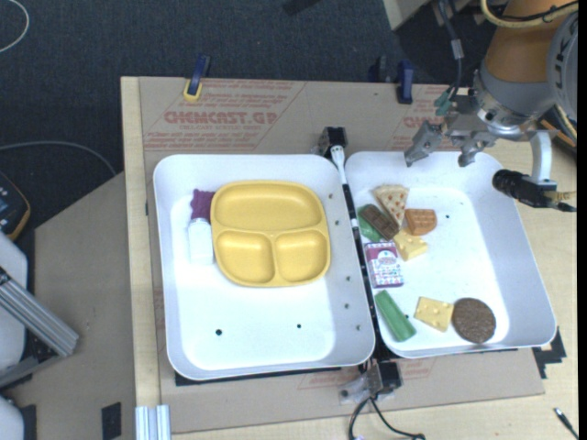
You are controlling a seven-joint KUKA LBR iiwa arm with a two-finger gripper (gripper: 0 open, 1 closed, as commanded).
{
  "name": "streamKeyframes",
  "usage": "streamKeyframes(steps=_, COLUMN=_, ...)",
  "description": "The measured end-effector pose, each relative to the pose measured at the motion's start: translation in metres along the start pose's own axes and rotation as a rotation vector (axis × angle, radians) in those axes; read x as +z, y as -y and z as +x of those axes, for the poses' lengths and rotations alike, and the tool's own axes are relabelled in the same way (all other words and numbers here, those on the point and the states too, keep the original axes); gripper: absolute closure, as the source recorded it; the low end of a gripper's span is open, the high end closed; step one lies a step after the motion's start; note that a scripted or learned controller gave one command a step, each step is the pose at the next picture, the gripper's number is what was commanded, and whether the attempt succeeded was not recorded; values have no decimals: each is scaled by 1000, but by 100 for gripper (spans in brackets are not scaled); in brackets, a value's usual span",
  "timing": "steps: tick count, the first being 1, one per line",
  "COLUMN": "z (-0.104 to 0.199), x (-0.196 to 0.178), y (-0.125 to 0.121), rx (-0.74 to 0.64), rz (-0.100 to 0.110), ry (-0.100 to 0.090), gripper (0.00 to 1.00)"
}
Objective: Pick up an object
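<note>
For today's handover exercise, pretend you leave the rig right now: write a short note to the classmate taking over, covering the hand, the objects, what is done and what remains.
Hand: open, holding nothing, hovering over the far edge of the right bin.
Right bin: cracker wedge, brown bar, orange block, small purple packet, green stick, cheese wedge, round brown patty.
Left bin: yellow divided tray, with a purple item and a white item beside it.
Done: nothing picked up yet.
Left: choose an object, lower, grasp and lift it.
</note>
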State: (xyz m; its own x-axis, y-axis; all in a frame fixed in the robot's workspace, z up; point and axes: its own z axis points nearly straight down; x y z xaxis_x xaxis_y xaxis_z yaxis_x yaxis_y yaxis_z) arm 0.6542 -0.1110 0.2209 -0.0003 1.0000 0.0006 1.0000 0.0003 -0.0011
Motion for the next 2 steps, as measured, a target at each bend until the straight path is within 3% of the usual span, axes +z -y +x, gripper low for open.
streamKeyframes(steps=2, z=-1, x=128, y=5, rx=0, rz=7, ry=-1, gripper=0)
